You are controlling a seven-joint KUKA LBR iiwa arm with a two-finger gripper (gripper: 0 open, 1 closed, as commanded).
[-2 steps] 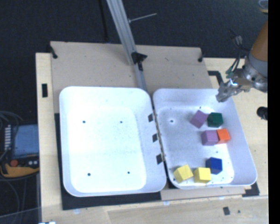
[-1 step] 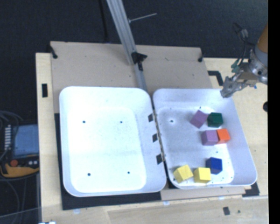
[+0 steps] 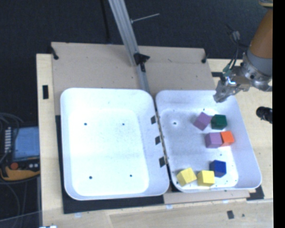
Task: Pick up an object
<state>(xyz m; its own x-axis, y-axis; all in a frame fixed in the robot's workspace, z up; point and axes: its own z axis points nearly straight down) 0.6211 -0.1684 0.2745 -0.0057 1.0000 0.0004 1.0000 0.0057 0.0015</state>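
The blocks are all in the right bin (image 3: 167, 109). I see seven of them. Near the far side sit a purple block (image 3: 202, 120) and a green block (image 3: 219, 122), just beside each other. The purple one is turned so a corner points toward the far wall. Below them, a second purple block (image 3: 213, 139) touches an orange block (image 3: 227, 137). Closer to the near side is a blue block (image 3: 218, 167). In the near corner two yellow blocks (image 3: 186, 176) lie side by side, the other yellow block (image 3: 205, 177) just beside the blue one. They are all small cubes, so none has a long side. I can read no words or labels on them.

My pincer (image 3: 220, 97) hangs over the far right corner of that bin, above the green block and apart from it. It is small and blurry here, and I cannot tell how it is set. I see no block in it.

The left bin (image 3: 71, 103) sits right beside the right one, with dark clips along the edge where they meet. A metal pole (image 3: 126, 27) leans up from behind the bins. Both bins rest on the surface (image 3: 180, 61), which is tan. At the left edge lies a blue box (image 3: 27, 143) with cables around it.
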